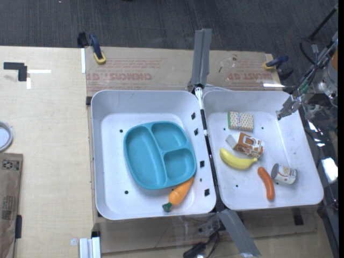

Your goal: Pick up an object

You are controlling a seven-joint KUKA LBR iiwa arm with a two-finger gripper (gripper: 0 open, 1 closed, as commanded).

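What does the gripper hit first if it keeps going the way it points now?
Probably bare floor of the right bin. The gripper points down-left over the bin's upper right; the green-and-white packet lies further along, but depth is unclear.

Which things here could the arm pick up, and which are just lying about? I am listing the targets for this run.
For the job:
banana
sausage
small can
snack box
carton
carrot
blue divided plate
tool

Lying about:
blue and yellow clamp
roll of tape
brown paper bag
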